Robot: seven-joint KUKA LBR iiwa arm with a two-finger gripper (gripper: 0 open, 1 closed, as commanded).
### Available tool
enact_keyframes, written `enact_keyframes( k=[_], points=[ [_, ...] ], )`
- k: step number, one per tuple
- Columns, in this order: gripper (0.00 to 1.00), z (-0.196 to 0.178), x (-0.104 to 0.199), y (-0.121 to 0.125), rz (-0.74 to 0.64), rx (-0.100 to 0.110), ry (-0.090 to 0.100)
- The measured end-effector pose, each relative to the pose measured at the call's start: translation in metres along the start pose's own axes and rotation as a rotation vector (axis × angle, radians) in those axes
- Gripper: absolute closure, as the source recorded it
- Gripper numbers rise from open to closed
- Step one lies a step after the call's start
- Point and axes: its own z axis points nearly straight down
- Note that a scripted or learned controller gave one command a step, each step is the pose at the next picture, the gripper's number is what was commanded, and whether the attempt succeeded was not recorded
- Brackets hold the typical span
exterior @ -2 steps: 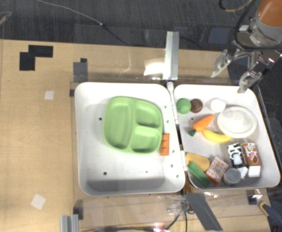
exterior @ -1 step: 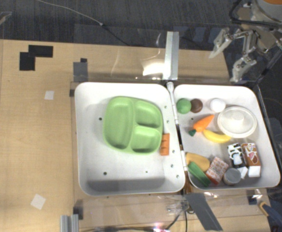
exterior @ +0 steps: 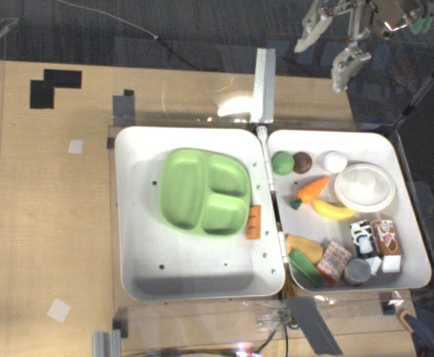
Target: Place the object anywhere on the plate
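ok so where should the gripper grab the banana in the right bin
Grip the banana across its thick middle, coming straight down from above. It lies flat and curved, running left-right, with the white bowl close behind and the carrot at its left end, so close the fingers front-to-back. The gripper looks open.

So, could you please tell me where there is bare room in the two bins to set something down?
The left bin has bare floor left of and below the green plate; an orange block sits against the plate's right edge. The right bin is crowded with a bowl, banana, carrot and small packets.
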Motion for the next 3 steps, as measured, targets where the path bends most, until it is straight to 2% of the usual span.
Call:
enact_keyframes(
  k=[1,2,3],
  points=[
    [0.00,-0.0177,0.0116,-0.0255,0.165,0.000,0.008],
    [0.00,-0.0174,0.0098,-0.0218,0.608,0.002,0.009],
    [0.00,-0.0171,0.0197,-0.0260,0.876,0.004,0.011]
  ],
)
